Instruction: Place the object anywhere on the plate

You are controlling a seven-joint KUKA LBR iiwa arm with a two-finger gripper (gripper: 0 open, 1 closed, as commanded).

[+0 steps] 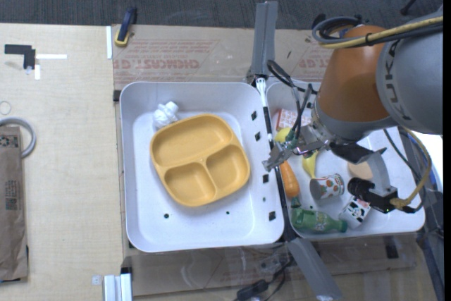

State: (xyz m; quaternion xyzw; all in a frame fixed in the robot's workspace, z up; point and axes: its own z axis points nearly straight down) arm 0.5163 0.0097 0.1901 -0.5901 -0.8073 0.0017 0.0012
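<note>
Here the tool (282, 151), its state impossible to tell, hovers mid-right over clutter, risking grabbing nothing for the plate (199, 158).

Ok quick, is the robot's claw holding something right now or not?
Claw: cannot be told. It sits low at the divider between the two bins, just above the orange carrot, with the arm hiding its tips.

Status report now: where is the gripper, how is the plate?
Gripper low at right bin's left edge, above carrot. Yellow plate in left bin, nothing on it. White crumpled item beside plate.
</note>
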